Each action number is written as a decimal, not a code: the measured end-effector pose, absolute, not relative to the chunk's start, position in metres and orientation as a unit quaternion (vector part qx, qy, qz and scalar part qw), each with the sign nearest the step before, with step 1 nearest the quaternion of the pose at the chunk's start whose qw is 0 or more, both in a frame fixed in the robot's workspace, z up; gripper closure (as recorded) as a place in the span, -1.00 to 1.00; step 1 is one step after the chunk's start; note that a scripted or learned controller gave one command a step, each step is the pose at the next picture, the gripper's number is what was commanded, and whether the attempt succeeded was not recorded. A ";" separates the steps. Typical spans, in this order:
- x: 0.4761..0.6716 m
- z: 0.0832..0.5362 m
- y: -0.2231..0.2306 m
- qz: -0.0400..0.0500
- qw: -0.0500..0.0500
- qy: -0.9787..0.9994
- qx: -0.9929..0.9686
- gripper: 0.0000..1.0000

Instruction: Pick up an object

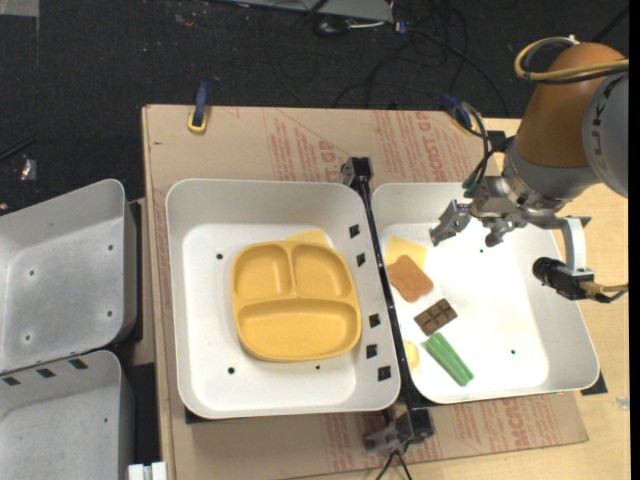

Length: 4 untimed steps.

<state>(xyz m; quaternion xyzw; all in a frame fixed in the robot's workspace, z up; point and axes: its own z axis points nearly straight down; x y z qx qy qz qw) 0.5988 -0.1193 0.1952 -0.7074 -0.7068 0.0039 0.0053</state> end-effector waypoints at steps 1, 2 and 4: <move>0.602 0.202 -0.119 0.000 0.000 -0.708 -0.707 -1.00; 0.605 0.139 -0.121 0.001 0.001 -0.707 -0.707 -1.00; 0.607 0.104 -0.121 -0.002 -0.002 -0.707 -0.708 1.00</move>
